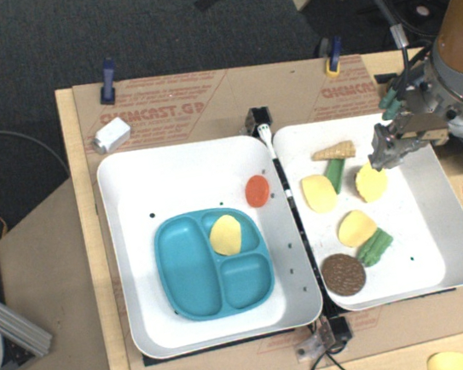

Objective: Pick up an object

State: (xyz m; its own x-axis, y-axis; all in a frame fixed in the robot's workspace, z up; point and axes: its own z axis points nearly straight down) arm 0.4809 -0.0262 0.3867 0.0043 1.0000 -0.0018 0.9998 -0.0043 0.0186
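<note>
Cardboard-topped surface [201, 98], two bins | left bin [127, 238]: blue tray [193, 272] | right bin [444, 225]: yellow piece [371, 184] just under pincer [385, 154], aperture cannot tell | step: approach, nothing gripped | next: descend squarely, close on piece.

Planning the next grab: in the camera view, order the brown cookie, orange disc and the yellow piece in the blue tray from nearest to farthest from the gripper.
From the gripper:
1. Brown cookie, right bin's near-left corner.
2. Orange disc, left bin's right edge.
3. Yellow piece, in the blue tray.
</note>
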